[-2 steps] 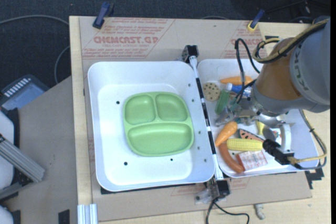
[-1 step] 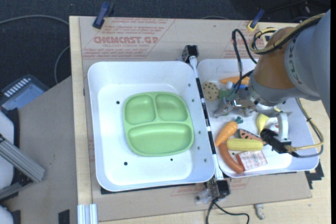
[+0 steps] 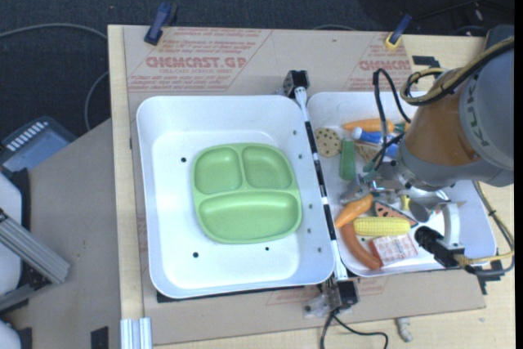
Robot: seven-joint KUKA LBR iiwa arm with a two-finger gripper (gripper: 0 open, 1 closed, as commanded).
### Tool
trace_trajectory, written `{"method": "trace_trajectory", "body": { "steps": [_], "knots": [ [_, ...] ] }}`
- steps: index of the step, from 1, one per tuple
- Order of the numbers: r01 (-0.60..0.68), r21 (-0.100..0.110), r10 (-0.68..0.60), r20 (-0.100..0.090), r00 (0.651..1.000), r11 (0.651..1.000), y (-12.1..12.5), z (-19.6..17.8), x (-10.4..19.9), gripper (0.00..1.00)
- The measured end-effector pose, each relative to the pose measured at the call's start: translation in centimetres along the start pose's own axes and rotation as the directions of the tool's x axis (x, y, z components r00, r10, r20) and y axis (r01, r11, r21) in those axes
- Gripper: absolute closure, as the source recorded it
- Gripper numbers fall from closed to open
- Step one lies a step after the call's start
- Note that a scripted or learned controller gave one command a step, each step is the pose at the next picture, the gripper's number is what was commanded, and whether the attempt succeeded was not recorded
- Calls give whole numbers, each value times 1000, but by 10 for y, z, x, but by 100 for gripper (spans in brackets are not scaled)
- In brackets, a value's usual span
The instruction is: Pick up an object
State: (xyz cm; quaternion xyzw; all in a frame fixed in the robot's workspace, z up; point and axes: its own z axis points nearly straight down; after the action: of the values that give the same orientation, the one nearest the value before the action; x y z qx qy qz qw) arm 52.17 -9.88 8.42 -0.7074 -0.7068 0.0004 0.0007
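Here we see the arm [image 3: 458, 127], grey with its orange band, reaching in from the right edge of the frame over the right bin [image 3: 484, 234]. Its gripper [image 3: 391, 190] sits low among the toy food at centre right, and we cannot tell how it is set. Just below it lie a corn cob [image 3: 381, 225], a carrot [image 3: 353, 211] and a hot dog [image 3: 360, 248]. In the left bin [image 3: 159, 200], at the middle of the frame, rests a green divided plate [image 3: 245, 192].
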Motion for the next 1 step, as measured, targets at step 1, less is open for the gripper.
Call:
{"method": "trace_trajectory", "body": {
  "steps": [1],
  "knots": [
    [2, -3, -2, 1, 1000, 1000, 14, 0, 7, 0]
  ]
}}
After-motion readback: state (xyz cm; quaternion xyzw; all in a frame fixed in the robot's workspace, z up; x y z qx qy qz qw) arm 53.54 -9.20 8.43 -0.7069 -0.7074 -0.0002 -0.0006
